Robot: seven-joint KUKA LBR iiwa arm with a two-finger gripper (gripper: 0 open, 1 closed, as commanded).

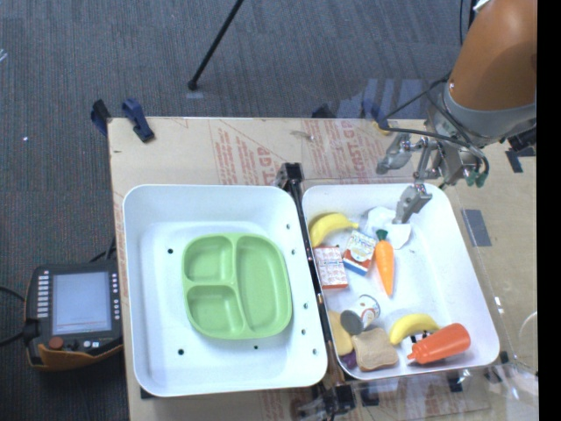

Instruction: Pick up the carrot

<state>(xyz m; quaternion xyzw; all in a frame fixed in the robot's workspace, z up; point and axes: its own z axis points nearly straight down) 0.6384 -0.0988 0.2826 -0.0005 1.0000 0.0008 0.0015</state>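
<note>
2 shallow white bins sit side by side on the bench. the left bin [140,235] holds a green divided plate [237,286] with 3 compartments, lying flat near the bin's middle. the right bin [478,305] holds the toy food. the carrot [385,266] lies in the upper middle of the right bin, orange body pointing down toward the near edge, green top at the far end. just left of it are a small carton with red and white print [359,254] and a red and white packet [330,267]; the carton's edge is touching or nearly touching the carrot. a banana [330,226] curves at the bin's upper left. something white and crumpled [386,224] lies just beyond the carrot's green top.

toward the near edge of the right bin are a 2nd banana [410,326], an orange-red bottle [440,344] lying on its side, a slice of toast [376,351], and a small round tin [361,312].

the gripper [412,202] hangs over the far edge of the right bin, above and to the right of the carrot, apart from it. nothing is visible between its tips, and from this angle i cannot tell how far apart they stand. the arm's orange band [495,51] shows at the upper right. a handheld pendant with a screen [77,314] lies on the floor to the left of the bench.
</note>
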